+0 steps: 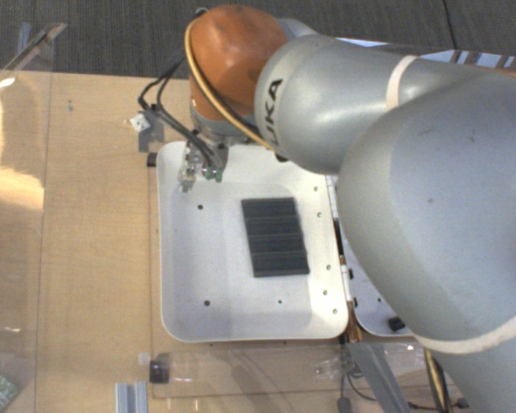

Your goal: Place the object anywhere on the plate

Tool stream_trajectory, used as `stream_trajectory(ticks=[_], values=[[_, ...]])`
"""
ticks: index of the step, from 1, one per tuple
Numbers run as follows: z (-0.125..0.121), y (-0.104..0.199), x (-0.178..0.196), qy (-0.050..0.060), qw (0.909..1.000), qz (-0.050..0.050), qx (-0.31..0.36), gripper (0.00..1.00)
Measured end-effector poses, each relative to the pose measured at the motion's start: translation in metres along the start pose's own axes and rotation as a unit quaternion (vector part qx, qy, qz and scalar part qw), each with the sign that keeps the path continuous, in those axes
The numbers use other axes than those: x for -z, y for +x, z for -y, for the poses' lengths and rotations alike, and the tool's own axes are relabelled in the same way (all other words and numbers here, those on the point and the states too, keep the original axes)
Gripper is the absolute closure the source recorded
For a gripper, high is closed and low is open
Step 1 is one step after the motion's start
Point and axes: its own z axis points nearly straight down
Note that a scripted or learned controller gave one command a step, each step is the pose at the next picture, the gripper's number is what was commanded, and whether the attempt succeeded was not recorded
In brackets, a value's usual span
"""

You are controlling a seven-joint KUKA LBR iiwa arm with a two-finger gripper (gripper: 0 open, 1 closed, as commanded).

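A dark grey ribbed rectangular plate [275,237] lies flat near the middle of the left white bin [198,308]. My gripper [199,169] hangs over the bin's far left corner, up and to the left of the plate and well apart from it. A small greenish spot shows at its tip; I cannot make out what it is. The orange wrist band [232,54] and the grey arm [413,170] hide the bin's far edge and most of the right bin.
A sliver of the right bin [380,312] shows under the arm, with a small dark item [396,323] in it. Wooden bench [86,231] stretches to the left. A small dark fixture [158,370] sits by the left bin's near edge.
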Motion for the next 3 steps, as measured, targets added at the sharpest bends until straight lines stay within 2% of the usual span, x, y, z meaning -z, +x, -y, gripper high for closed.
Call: stream_trajectory(ticks=[1, 2, 3], values=[[-0.002, -0.001, 0.013, -0.002, 1.0, 0.004, 0.003, 1.0], [0.003, 0.022, -0.054, -0.002, 0.9486, 0.004, 0.317, 1.0], [0.0, -0.001, 0.031, -0.001, 0.8672, 0.003, 0.498, 1.0]])
